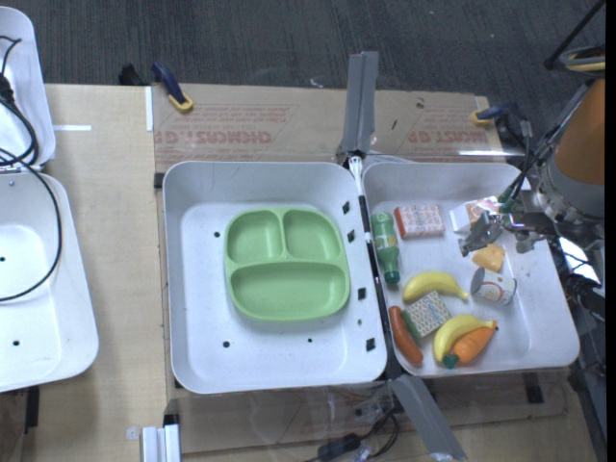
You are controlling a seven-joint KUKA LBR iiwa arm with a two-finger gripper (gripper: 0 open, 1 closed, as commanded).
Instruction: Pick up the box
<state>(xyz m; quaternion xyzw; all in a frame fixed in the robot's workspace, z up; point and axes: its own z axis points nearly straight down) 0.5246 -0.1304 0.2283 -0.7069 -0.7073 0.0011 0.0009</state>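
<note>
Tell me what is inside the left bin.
The left bin holds a green divided plate, lying flat near its middle, three compartments bare. Whatever sits beneath the plate is covered, so that cannot be seen.

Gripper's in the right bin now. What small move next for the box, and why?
Probably shift the gripper toward the bin divider, then descend: the box lies flat beside the green bottle, while the gripper hangs off to its side, above the cup.
</note>
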